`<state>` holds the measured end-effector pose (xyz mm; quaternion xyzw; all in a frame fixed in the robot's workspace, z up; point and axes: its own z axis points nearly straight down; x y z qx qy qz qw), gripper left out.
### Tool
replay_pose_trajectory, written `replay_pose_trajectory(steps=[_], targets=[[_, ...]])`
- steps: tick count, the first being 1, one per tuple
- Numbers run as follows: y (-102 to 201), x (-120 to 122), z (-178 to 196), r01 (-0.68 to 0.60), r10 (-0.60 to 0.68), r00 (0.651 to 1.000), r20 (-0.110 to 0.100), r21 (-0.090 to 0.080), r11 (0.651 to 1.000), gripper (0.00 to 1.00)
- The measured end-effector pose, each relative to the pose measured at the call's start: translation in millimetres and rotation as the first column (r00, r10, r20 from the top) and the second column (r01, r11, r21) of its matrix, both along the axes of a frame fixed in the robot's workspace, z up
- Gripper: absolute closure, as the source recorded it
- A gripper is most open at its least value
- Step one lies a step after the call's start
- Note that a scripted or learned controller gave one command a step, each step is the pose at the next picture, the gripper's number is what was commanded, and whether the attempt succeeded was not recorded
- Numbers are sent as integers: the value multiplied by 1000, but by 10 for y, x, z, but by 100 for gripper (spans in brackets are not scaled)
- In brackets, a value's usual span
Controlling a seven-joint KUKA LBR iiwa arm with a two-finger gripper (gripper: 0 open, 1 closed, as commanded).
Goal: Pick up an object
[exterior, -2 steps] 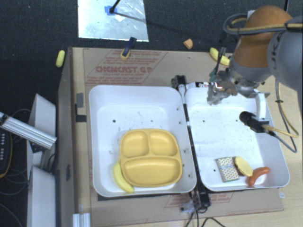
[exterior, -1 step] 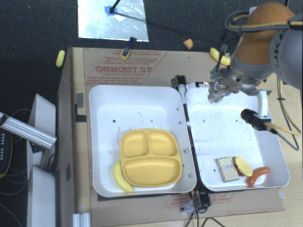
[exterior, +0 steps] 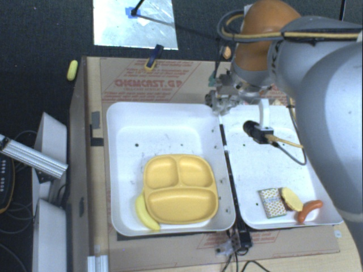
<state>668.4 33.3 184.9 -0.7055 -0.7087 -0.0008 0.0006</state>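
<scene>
The claw (exterior: 222, 103) hangs above where the two bins (exterior: 170, 111) meet; spread or pressed together, I cannot tell. Centre it over the sausage (exterior: 309, 210), then close across its narrow width.

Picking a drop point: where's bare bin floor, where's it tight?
Left bin: bare strip along the far wall, beyond the yellow plate; plate and banana crowd the near half. Right bin: bare middle, between the claw at the far wall and the patterned pad, yellow slice and sausage near the front.
</scene>
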Motion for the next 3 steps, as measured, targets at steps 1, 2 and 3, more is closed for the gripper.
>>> replay_pose_trajectory(steps=[1,2,3], targets=[[-448,5,-1,3,-3,1000,2,-3,1000,100],[-918,4,3,4,-4,1000,2,-3,1000,100],[-909,15,116,0,0,1000,6,-3,1000,100]])
